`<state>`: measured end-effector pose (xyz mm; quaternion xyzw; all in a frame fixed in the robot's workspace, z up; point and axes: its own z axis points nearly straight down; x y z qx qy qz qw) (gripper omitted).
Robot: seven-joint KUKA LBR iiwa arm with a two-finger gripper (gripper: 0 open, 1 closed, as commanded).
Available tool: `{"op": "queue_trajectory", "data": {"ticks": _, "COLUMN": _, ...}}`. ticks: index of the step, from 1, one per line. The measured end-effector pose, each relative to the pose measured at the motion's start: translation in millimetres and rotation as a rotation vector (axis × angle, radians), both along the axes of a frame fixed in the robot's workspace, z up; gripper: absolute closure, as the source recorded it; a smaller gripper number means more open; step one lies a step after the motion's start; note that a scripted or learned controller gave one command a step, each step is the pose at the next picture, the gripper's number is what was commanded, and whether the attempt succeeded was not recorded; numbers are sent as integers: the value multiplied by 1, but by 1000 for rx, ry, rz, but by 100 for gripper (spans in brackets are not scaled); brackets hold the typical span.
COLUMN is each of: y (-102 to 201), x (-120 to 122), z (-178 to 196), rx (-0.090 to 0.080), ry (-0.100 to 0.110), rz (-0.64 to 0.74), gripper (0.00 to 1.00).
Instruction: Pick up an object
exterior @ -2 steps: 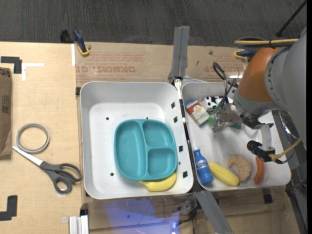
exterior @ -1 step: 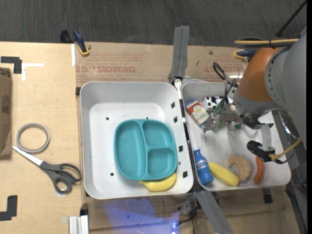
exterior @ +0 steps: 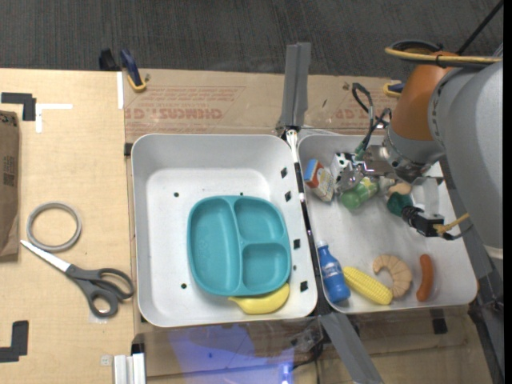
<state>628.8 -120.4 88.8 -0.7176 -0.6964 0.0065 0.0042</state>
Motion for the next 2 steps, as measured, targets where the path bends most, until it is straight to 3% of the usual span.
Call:
{"op": "queue_trajectory", "data": {"ticks": 1, "y": 2, "x": 3, "z": 11, "rx": -3, "ry": -8, "rz": 8, "gripper": 100}}
{"op": "queue_trajectory", "data": {"ticks": 2, "y": 79, "x": 15, "z": 103, "rx": 2, "ry": -15, "rz": 141, "gripper": 100}}
